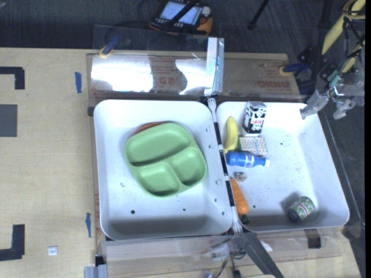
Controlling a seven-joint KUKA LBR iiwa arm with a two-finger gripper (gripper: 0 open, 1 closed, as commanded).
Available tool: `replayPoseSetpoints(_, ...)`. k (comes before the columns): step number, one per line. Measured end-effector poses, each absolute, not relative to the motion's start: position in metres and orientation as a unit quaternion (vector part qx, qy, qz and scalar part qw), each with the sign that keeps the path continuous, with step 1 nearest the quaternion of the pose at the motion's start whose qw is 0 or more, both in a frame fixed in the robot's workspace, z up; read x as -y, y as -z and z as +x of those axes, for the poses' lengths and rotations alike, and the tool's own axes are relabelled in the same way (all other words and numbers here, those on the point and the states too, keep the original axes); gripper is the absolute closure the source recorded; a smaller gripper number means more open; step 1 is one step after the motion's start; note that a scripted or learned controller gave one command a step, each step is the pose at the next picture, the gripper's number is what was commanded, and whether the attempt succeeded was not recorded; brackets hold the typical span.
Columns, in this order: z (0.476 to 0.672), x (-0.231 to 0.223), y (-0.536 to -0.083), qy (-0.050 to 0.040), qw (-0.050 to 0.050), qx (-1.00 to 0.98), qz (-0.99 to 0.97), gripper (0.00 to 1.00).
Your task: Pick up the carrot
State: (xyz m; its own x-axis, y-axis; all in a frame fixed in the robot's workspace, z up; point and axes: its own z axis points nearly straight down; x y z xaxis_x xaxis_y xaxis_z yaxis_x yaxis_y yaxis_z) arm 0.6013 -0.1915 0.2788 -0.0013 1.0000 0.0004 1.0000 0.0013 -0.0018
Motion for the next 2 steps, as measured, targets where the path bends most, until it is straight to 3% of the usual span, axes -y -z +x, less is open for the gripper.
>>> replayPoseSetpoints(1,0.531,0.209,-0.413,-0.0009,0.0,0.611,-0.792,0.0)
replayPoseSetpoints(2,0.564,0.206,-0.426,-0.001,-0.001,0.362,-0.932,0.0)
